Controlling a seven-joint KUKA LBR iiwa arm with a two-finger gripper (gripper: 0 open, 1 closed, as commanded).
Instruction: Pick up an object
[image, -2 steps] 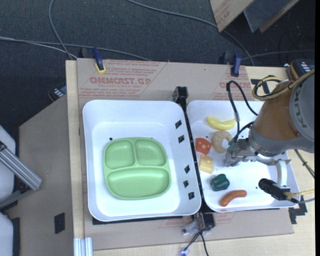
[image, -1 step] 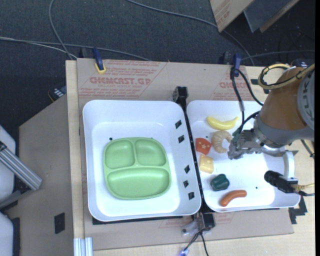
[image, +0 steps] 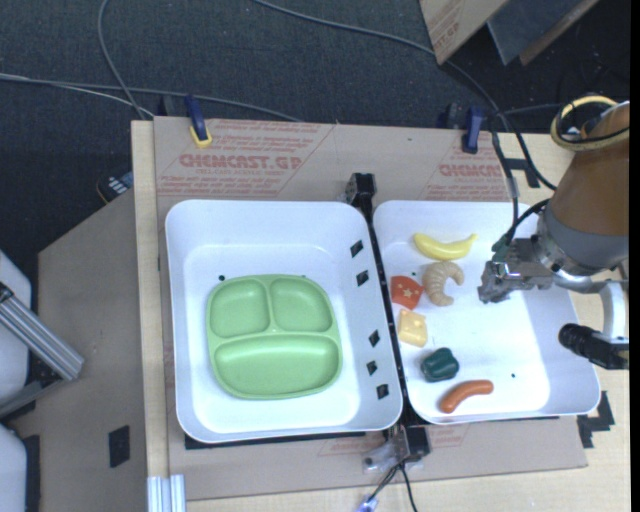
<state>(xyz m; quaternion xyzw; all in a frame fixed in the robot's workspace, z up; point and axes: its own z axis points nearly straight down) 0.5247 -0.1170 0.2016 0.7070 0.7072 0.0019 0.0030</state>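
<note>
From the camera view I have the claw low over the right bin, in its upper half, and I can't tell from this slant whether it stands wide or narrow; nothing shows between its tips, so I count it as carrying nothing. The nearest candidates sit just to the claw's left: a tan curled piece, and above that a yellow banana. Farther left of the claw, against the divider, are a red piece and a yellow cheese wedge; below and left are a dark green pepper and an orange sausage. My judgement is that the tan piece is the sensible target, being closest, but it nearly touches the red piece and lies near the banana, so I would come straight down over its middle with the claw set across its narrow width rather than sweeping in sideways. The sausage is the cleaner alternative: it lies apart from its neighbours, though near the bin's lower rim. Open room lies directly below the claw, a bare white patch mid-bin, and to its right toward the arm. The left bin, holding a green divided tray, is well apart and needs no crossing.
</note>
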